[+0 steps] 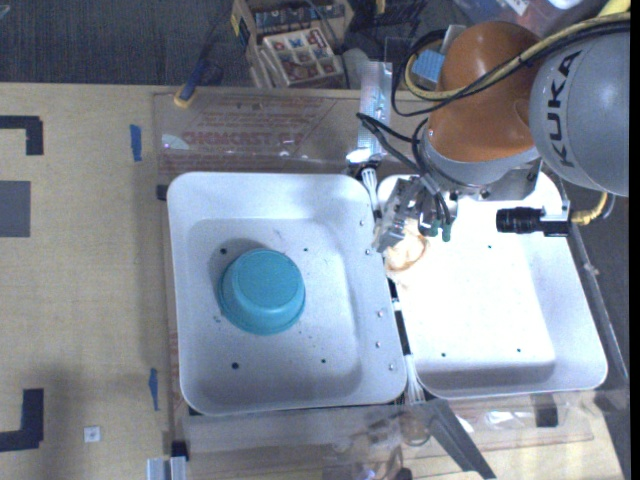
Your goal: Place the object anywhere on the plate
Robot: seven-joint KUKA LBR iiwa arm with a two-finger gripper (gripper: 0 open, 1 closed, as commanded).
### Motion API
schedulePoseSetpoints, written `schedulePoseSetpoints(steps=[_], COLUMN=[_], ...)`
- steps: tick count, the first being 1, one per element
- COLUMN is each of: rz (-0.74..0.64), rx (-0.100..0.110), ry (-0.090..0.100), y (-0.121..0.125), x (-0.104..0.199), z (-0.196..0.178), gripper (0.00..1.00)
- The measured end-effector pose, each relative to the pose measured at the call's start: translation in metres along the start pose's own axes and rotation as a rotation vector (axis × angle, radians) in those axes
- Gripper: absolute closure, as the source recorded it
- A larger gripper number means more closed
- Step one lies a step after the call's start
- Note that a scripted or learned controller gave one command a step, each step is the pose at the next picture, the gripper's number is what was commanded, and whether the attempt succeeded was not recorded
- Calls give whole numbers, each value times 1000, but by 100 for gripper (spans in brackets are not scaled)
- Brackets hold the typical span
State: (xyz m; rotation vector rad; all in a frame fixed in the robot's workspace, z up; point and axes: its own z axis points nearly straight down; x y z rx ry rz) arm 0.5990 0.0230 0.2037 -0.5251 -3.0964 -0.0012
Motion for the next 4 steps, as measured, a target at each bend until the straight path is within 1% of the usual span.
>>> schedulePoseSetpoints(steps=[1, 2, 3, 4], rz=[-327, -333, -332, -332], rx=[-3, -3, -4, -4], ry=[-5, -5, -5, -6], y=[47, 92, 142, 142], x=[20, 31, 38, 38], z=[-12, -6, -10, -10], gripper=[100, 100, 100, 0])
